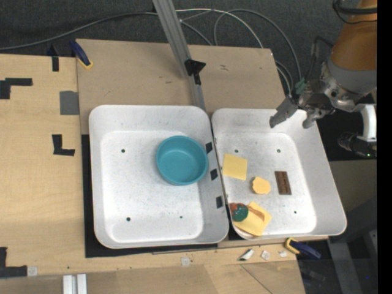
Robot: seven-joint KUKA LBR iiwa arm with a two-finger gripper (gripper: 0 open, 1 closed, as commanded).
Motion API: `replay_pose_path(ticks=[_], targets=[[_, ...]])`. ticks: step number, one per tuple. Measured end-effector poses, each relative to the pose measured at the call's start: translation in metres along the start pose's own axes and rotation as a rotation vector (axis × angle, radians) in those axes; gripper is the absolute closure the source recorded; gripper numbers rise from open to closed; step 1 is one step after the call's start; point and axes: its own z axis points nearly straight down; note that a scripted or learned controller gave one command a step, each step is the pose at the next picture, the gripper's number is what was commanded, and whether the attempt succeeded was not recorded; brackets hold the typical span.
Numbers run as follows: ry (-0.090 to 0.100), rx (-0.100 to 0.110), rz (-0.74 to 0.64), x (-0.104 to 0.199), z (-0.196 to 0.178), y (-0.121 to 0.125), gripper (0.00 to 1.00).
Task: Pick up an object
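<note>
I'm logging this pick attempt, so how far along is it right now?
Nothing looks picked yet. The claw hangs open with nothing between its fingers, over the far right corner of the right bin. The yellow square, yellow round piece and brown block all lie on the bin floor, apart from it. Still left: descending onto one, closing and lifting.
</note>
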Motion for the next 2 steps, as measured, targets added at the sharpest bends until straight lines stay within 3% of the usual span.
replay_pose_path(ticks=[1, 2], targets=[[0.0, 0.0, 0.0, 0.0, 0.0, 0.0, 0.0], [0.0, 0.005, 0.0, 0.005, 0.051, 0.008, 0.0]])
